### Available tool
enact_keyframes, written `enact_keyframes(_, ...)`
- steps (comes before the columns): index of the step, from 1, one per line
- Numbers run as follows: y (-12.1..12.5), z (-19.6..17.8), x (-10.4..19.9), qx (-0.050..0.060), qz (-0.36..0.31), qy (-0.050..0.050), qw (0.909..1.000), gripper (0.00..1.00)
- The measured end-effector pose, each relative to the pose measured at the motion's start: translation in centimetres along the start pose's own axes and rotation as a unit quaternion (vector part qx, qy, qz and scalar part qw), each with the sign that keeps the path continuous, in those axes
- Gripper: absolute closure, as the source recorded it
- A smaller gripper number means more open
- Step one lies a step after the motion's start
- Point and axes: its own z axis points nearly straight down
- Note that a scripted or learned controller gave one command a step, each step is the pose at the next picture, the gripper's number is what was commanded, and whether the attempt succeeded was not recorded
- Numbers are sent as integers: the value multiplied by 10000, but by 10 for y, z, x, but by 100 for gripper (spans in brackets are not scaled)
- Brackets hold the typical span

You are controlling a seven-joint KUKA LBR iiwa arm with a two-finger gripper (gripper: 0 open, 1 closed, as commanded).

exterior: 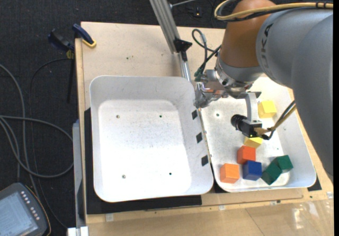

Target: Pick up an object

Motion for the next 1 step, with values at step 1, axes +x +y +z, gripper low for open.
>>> enact_keyframes(1,-6,-22,55,-28,-1,2,10000,100)
